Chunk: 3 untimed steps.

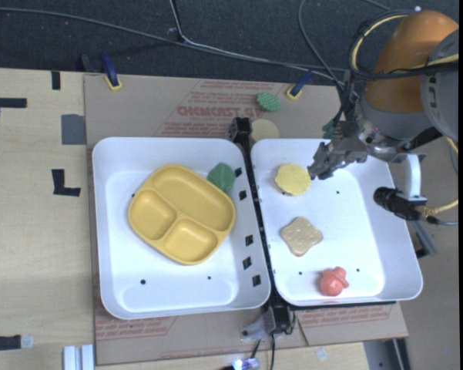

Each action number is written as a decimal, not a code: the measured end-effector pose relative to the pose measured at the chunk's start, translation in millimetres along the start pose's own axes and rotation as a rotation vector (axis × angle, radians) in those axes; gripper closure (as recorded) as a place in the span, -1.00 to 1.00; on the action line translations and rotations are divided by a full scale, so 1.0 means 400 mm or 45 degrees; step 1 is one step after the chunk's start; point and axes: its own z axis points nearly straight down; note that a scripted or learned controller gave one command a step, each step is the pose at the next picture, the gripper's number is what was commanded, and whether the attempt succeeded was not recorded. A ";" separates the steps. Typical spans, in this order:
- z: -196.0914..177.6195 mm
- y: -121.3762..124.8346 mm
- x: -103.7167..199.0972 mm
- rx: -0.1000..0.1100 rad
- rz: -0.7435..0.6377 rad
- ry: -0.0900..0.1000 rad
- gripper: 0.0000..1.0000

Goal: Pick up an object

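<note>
1. We see the dark, two-finger gripper (320, 168) right of centre in the frame, over the upper part of the smooth white right bin (393, 241); whether it is open or closed we cannot tell.
2. Just left of its tip lies a flat, round yellow piece with a matte face (293, 179), on the floor of the right bin; nothing shows between the gripper's parts.
3. Below that, near the middle of the same bin, sits a tan, lobed, biscuit-like piece (301, 236) with a speckled surface.
4. Toward the lower edge of that bin rests a small, rounded red-orange lump (333, 281).
5. In the white left bin (115, 230) a glossy yellow plastic tray with three compartments (182, 213) lies at a slant.
6. A dark green leaf-shaped piece (222, 176) touches the tray's upper right rim.
7. A small, textured green piece (268, 100) lies on the brown cardboard surface (146, 106) above the bins.
</note>
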 end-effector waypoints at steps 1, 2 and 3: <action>0.007 -0.013 0.140 0.000 -0.001 0.000 1.00; 0.011 -0.017 0.287 0.000 -0.002 0.001 1.00; 0.039 0.028 0.426 0.000 -0.002 0.000 1.00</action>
